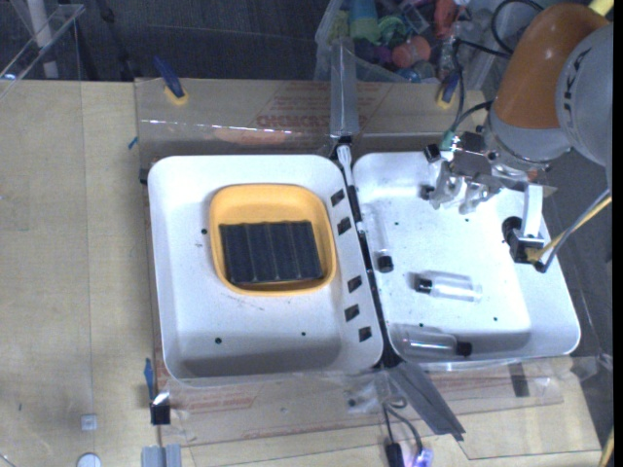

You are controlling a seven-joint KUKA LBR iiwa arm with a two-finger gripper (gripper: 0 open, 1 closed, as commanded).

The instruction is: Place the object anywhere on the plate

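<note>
Hovering over the far part of the right bin (560, 324), the end effector (458, 195) of a grey arm (584, 76) with an orange band sits above bare white floor, well apart from the objects below it. Whether its two metal fingers are parted or closed cannot be told from this slanted overhead view, and nothing is visible between them.

A small clear tube with a dark cap (444, 286), the object nearest the end effector, lies on its side toward the middle of the right bin. A second clear item with a dark end (430, 341) rests along that bin's near wall, and a small dark piece (384, 261) lies close to the divider (352, 251) between the bins.

In the left bin (175, 261), a yellow plate (226, 212) sits roughly centred, with a dark ribbed rectangular block (271, 252) lying flat inside it. Both bins stand side by side on a pale wooden desk (68, 261). Beyond the bins, a clear container of colourful items (399, 17) stands at the far edge.
</note>
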